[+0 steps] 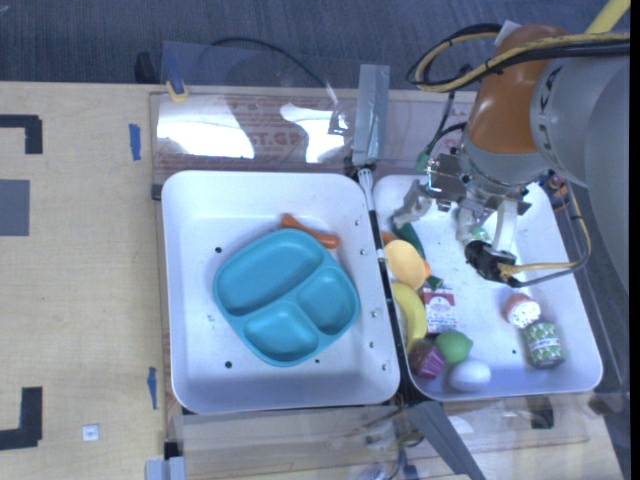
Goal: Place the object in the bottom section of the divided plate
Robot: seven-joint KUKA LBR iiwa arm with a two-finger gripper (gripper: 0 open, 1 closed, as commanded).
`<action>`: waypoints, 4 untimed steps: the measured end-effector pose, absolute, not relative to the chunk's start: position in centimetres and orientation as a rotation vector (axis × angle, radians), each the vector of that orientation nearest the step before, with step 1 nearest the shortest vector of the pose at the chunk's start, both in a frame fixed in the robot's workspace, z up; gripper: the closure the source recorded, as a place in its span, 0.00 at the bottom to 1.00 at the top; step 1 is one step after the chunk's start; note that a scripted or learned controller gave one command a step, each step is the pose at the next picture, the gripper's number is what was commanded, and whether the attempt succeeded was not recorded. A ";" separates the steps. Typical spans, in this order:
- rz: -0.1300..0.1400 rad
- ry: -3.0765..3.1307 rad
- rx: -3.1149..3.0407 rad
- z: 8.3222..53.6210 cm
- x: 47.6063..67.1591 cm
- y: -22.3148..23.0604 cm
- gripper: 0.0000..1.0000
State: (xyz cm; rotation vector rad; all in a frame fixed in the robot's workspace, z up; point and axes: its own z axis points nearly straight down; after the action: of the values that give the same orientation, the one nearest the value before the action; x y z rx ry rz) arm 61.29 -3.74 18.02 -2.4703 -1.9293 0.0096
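**Right bin: objects unlifted, plate in left bin**

Along the right bin's [575, 298] left wall, a yellow lemon [405, 261] and banana [409, 311] are seen lying. Above them the gripper [455, 211] is poised; finger state cannot be told. A blue divided plate [287, 296] is noted in the left bin [190, 268].

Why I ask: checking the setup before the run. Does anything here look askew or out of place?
Two things. The blue divided plate sits rotated at a slant in the left bin. An orange carrot-like toy lies behind the plate, apart from the other toys crowded in the right bin.
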 end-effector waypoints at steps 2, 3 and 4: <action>-0.006 -1.634 -2.684 24.8 57.1 -1.9 0.00; -0.004 -1.576 -2.721 30.7 57.4 -7.7 0.00; 0.001 -1.523 -2.744 31.5 48.3 -0.7 0.00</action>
State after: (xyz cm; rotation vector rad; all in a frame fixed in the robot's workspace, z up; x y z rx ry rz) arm 48.31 -0.73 31.55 -2.7443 -1.5235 0.0009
